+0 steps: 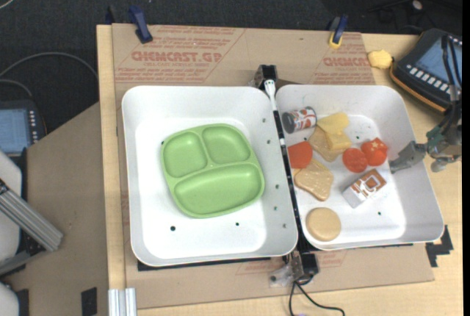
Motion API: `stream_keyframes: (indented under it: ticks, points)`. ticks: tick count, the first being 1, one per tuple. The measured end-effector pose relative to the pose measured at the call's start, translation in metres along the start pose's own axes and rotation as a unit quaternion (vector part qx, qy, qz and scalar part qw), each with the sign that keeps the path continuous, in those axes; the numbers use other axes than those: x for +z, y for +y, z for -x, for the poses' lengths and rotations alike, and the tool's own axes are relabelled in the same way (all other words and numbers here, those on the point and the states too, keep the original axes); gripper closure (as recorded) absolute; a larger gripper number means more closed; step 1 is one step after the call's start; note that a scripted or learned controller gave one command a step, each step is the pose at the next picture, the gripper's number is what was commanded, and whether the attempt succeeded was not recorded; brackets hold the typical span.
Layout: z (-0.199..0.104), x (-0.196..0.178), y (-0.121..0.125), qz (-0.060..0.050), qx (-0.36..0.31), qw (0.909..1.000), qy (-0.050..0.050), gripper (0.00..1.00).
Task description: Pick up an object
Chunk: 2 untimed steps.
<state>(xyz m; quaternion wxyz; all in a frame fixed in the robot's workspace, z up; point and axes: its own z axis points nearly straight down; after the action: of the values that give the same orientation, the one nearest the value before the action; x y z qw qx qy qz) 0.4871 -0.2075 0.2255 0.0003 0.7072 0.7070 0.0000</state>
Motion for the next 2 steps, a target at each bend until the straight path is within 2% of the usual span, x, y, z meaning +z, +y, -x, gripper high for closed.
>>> stream_keyframes:
  ticks: [1, 2]
  points:
    - [-0.007, 0.094, 0.125, 0.002, -0.004, 1.0, -0.001, 0.0]
    - [-0.049, 0.134, 0.094, 0.011, -0.001, 0.9999, -0.008, 0.0]
